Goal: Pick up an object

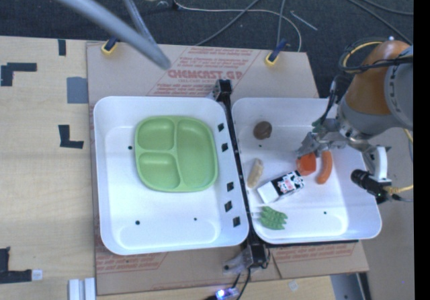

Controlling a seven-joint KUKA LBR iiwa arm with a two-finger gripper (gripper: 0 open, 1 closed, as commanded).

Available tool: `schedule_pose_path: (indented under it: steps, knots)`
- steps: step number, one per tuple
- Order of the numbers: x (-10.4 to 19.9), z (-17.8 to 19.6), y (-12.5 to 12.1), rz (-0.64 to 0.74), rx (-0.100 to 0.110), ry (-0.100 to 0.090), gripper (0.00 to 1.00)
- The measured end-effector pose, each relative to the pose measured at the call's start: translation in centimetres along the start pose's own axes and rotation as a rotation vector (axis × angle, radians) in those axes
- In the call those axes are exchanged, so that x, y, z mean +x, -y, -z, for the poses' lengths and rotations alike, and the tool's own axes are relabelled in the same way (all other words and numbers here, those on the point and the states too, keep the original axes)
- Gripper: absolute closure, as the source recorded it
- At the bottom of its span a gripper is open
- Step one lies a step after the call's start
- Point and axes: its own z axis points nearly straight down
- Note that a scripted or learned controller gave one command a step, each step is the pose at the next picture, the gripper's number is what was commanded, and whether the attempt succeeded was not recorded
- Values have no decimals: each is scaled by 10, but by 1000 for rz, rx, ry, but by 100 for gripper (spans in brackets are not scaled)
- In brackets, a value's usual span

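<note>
While the tool [314, 146] hovers in the right bin [363, 228]
It sits just above the orange block [307, 163]; grip state hidden, I cannot tell. Best descend straight, clearing the carrot [325, 167] alongside.

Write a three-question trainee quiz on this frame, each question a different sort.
1. True or false: the green divided plate lies in the left bin.
2. Which item lies nearest the hand? A) brown ball B) orange block C) green leafy toy
3. Fill in: the black-and-white carton lies in the ___ bin.

Key: 1 true; 2 B; 3 right.
</note>
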Motion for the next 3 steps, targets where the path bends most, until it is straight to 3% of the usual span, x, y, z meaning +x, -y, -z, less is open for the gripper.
schedule_pose_path:
  steps: [2,3]
  knots:
    - [-6,95,15,-3,-5,1,100]
    - [-5,121,15,-1,-3,0,100]
